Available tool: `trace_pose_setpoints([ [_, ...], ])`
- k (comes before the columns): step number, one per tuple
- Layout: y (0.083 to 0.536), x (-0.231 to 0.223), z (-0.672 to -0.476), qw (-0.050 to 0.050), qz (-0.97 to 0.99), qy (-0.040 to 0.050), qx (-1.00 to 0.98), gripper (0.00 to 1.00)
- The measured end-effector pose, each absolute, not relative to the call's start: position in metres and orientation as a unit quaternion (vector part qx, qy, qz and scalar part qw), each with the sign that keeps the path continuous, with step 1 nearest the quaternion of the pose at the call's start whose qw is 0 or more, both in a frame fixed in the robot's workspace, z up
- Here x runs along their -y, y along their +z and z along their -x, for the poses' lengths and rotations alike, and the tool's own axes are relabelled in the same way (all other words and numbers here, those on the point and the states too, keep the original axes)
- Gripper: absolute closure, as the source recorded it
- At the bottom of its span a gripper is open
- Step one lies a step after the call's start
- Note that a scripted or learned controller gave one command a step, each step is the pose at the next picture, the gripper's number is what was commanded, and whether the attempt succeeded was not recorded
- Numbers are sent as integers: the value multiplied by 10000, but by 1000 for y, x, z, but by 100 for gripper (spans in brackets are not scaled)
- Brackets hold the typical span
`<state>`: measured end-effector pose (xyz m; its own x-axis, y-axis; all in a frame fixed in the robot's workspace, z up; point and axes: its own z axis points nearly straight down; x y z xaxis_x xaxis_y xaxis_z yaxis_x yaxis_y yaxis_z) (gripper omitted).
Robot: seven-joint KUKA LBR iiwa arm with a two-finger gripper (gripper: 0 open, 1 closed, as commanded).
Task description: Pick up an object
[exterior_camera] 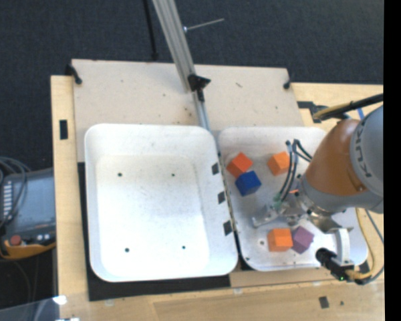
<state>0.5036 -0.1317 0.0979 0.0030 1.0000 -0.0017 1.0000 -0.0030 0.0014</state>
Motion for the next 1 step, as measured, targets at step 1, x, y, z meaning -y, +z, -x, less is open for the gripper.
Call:
trace_pose_setpoints([
  [1, 109, 133, -504, 22, -7108, 14, -7034, 100],
])
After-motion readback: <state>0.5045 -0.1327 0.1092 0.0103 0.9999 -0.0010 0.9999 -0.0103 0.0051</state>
